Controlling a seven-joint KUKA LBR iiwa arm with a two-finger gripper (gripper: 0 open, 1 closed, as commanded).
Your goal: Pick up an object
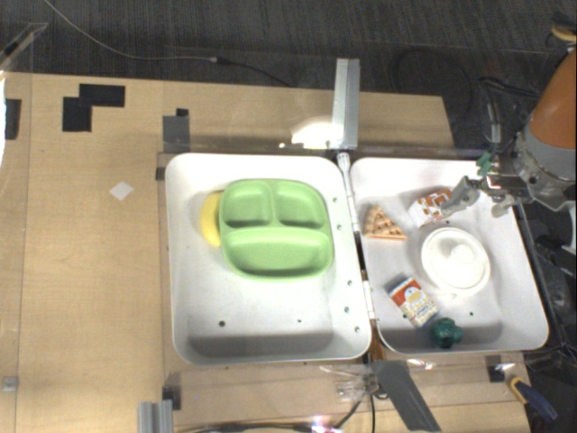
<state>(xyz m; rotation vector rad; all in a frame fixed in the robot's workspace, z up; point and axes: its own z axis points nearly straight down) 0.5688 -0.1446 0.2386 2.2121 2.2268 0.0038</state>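
Tool (478,190) over right bin (532,269), near small packet (431,205); fingers' state impossible to tell. White bowl (455,258), waffle piece (383,224), carton (413,299) inside. Green tray (274,226) in left bin (189,287).

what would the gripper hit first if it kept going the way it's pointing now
The gripper points toward the camera view's left, over the right bin. First in that line is probably the small red-and-white packet just ahead of its tip, though its height above the packet is unclear.
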